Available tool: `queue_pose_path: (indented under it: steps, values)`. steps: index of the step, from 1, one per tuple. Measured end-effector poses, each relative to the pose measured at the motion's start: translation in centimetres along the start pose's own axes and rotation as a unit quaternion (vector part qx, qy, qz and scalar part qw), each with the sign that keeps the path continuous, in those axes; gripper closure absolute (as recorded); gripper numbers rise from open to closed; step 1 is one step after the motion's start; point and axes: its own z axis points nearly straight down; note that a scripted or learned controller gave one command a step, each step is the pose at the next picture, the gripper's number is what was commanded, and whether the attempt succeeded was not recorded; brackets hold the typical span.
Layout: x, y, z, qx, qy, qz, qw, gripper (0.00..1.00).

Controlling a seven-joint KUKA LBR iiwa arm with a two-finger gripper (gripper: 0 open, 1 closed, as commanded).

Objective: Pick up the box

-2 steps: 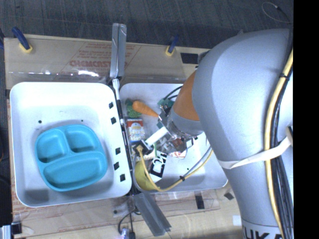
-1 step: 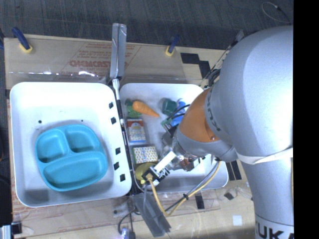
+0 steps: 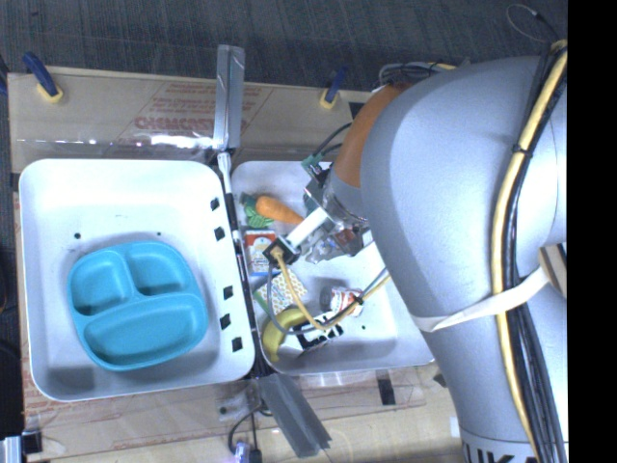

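The box [image 3: 258,250], a small carton printed in red, white and green, lies in the right bin [image 3: 381,340] against its left wall. My gripper [image 3: 331,241] hangs over the middle of that bin, just right of the box and slightly above it. The bulky grey arm covers the bin's right half and the parts behind the wrist. Nothing shows held at the gripper.
An orange carrot [image 3: 278,208] lies at the back of the right bin. A banana [image 3: 279,328], a small can [image 3: 341,300] and a black and white item [image 3: 320,334] sit near its front. The left bin [image 3: 58,186] holds a blue divided plate [image 3: 138,303].
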Motion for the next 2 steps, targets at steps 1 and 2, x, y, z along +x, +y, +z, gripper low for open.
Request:
queue_pose_path:
  steps: [1, 2]
  values:
    - [-1.4, -9.0, -7.5, 0.000, 0.000, -0.030, 0.9996, 1.00]
    - [-2.0, -17.6, -7.4, 0.000, -0.002, -0.122, 0.9925, 1.00]
